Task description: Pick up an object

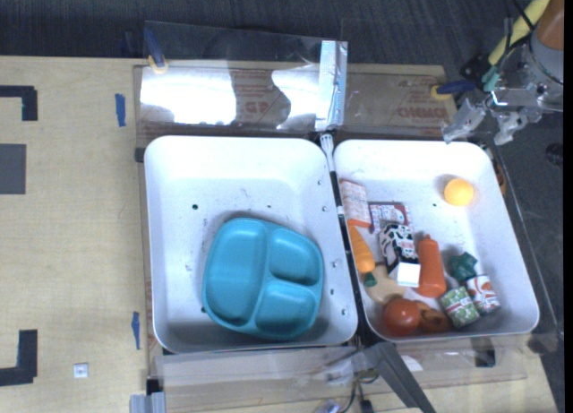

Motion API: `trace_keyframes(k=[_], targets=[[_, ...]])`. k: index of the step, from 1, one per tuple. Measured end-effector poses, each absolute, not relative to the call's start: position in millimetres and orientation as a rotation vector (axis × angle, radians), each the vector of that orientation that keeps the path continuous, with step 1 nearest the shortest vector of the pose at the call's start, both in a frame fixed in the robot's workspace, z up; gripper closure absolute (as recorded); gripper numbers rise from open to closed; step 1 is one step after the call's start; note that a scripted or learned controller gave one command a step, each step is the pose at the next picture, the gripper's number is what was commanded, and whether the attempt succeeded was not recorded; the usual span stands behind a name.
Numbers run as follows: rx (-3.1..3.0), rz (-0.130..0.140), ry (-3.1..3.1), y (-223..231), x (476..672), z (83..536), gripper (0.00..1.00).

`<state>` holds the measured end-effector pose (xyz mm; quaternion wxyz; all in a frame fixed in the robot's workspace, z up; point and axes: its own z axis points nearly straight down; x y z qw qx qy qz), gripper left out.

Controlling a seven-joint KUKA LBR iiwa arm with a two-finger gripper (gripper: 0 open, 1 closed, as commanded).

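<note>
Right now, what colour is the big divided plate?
Teal blue divided plastic plate, seen in the camera view.

Two white bins (170,223) side by side on wooden bench (63,250); clear plastic sheet (242,89) behind left bin.

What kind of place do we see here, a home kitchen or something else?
Most likely a robot test bench in a lab, not a kitchen. Two white bins sit side by side on a plywood bench marked with tape. The right bin holds toy food, such as an orange ball, and a gripper hangs above its far corner.
</note>
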<state>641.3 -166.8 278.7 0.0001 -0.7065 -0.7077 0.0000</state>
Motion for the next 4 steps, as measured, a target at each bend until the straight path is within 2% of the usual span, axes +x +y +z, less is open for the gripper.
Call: trace_keyframes(k=[1,2,3,4], targets=[[-2.055,0.006,-2.370,-210,606.0,176,0.00],[-2.060,-0.024,-2.370,-210,641.7,89,0.00],[-2.072,-0.020,-2.374,-215,642.3,103,1.00],[-2.131,-0.011,-2.324,-167,613.3,208,1.00]])
